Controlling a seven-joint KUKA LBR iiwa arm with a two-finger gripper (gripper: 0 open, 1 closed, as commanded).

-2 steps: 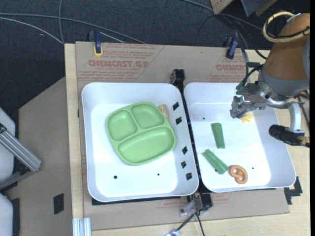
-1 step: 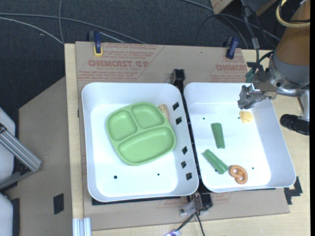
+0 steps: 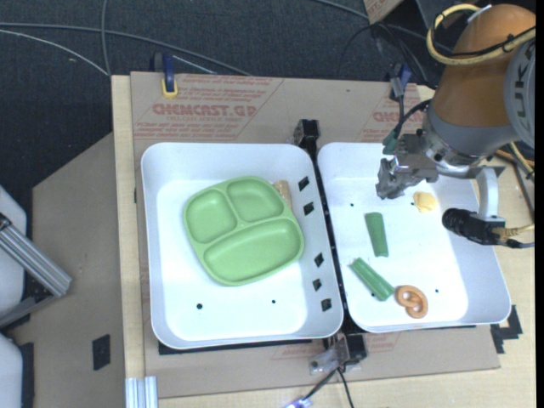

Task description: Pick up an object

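The gripper [image 3: 393, 185] hung over the right bin [image 3: 476, 308]; its opening I cannot tell. Below it lay a green stick [image 3: 376, 234], probably light and stiff, best taken across its middle.

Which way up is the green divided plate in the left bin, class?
Right way up. The green divided plate lies flat on the left bin floor, its three hollow compartments facing the camera.

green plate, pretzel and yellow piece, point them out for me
green plate [image 3: 244, 230], camera view, on its large lower compartment
pretzel [image 3: 412, 300], camera view, on its middle
yellow piece [image 3: 424, 201], camera view, on its top face
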